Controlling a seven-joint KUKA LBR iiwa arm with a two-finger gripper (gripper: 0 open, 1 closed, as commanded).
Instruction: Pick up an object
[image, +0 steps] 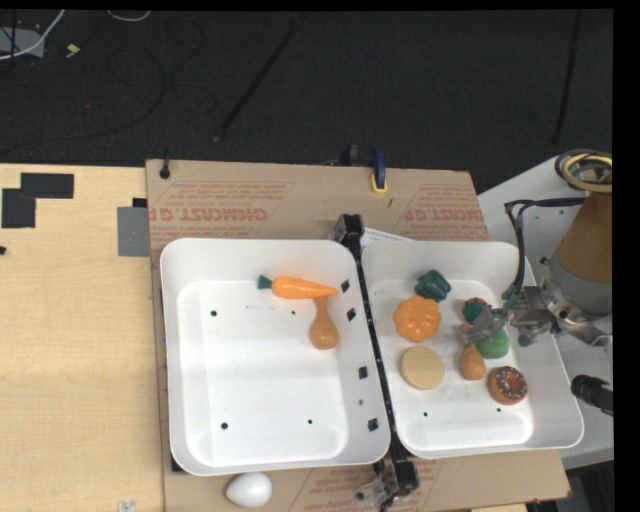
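My gripper (486, 328) reaches in from the right, low over the right bin (450, 440). It hangs among a cluster of small toys: a green piece (494, 347) just below it, a red piece (474, 306) just above it, and a small brown piece (472, 362) at its lower left. An orange pumpkin (417, 318), a dark green pepper (433, 284), a cream disc (422, 367) and a chocolate donut (507, 385) lie around them. In the left bin (200, 420) lie an orange carrot (300, 288) and a tan pear-shaped toy (322, 330).
A black divider with clips (366, 340) runs between the bins. A white egg (248, 489) rests on the cardboard in front of the left bin. The arm's body (585, 265) stands over the right bin's right rim. A blue clamp (379, 170) holds the cardboard's far edge.
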